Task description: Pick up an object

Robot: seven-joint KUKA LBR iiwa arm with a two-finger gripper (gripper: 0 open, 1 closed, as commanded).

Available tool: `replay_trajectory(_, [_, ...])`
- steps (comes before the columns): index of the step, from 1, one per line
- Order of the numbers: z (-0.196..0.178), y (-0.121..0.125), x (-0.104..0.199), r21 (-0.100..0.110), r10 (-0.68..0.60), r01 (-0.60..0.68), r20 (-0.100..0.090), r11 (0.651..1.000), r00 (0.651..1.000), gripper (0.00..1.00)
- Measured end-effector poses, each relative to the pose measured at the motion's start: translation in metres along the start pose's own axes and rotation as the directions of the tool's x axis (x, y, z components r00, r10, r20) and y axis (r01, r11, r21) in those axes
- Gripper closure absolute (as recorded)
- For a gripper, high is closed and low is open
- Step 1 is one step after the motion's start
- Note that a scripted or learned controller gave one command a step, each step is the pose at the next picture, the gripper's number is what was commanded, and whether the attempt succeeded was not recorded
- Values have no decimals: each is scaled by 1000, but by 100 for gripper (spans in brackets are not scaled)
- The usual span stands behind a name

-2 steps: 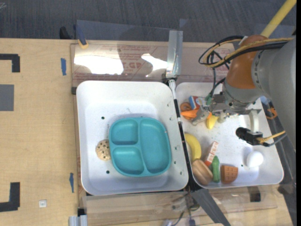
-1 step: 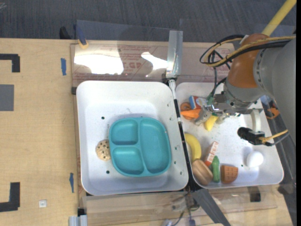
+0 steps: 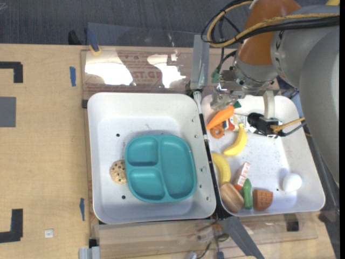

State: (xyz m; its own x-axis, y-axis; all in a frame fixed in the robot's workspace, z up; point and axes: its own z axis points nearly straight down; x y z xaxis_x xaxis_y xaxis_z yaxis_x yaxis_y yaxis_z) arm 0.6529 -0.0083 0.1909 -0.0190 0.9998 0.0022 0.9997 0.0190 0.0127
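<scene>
Gripper (image 3: 225, 99) low over the right bin's (image 3: 302, 198) back-left corner, just above the toy carrot (image 3: 220, 117). Jaw state: can't tell. Bananas (image 3: 237, 142), a white ball (image 3: 291, 182) sit nearby; teal divided plate (image 3: 160, 167) and cookie (image 3: 117, 171) in left bin (image 3: 108, 117).

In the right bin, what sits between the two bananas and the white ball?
In the camera view, a small red-and-white packet lies between the bananas and the white ball; past it, bare right bin floor.

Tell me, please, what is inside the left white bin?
The left bin holds a teal divided tray and a cookie beside it. Whatever lies under the tray is covered.
</scene>
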Motion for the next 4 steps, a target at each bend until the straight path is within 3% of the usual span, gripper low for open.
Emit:
replay_trajectory(1, [6, -12, 37, 15, 38, -38, 1, 999, 999, 100])
replay_trajectory(2, [5, 13, -24, 10, 148, -148, 6, 989, 989, 100])
replay_trajectory(3, [4, 14, -22, 10, 145, -145, 5, 989, 989, 0])
replay_trajectory(4, [-108, 15, -64, 1, 270, -270, 5, 963, 963, 0])
